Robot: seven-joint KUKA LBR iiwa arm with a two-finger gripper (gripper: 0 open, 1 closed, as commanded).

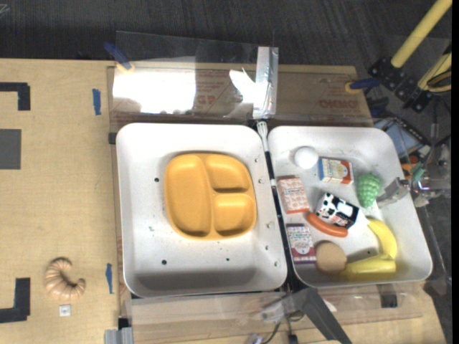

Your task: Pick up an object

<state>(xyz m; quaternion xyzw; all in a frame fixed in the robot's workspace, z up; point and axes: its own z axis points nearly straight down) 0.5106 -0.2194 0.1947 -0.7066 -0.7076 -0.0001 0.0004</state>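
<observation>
My hand (401, 187) sits at the right bin's (387, 143) 3 o'clock rim; can't tell how it's set. The bumpy green toy (368, 189) is just beside it at 9. Cow-print box (337, 208), sausage (328, 225) and banana (384, 239) crowd around 7.

Right bin (401, 156) is packed: banana (380, 253), green grapes (369, 188), hot dog (328, 224), cow-print toy (337, 208), potato (330, 256), small cartons.
</observation>
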